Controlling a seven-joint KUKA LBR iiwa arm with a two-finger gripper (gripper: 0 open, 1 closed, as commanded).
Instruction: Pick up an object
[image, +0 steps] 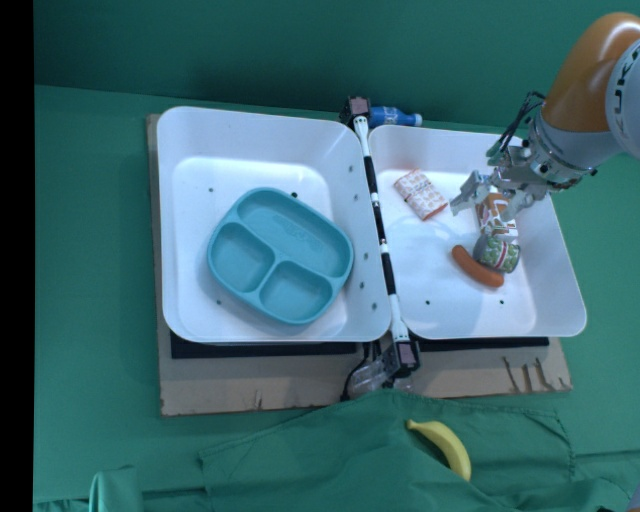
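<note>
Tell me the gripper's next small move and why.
Probably lower straight down a little. The gripper sits right over the printed can in the right bin, and the hot dog lies close beside the can, so a sideways shift would risk bumping it.

- You can read part of a dark letter, seemingly a "K", on the arm's grey casing (628, 92), just above and right of the gripper (497, 200).
- The can (497, 238) directly below the gripper carries printing, too small for you to read.
- The red-and-white packet (421, 194), to the gripper's left, shows markings, also illegible.
</note>
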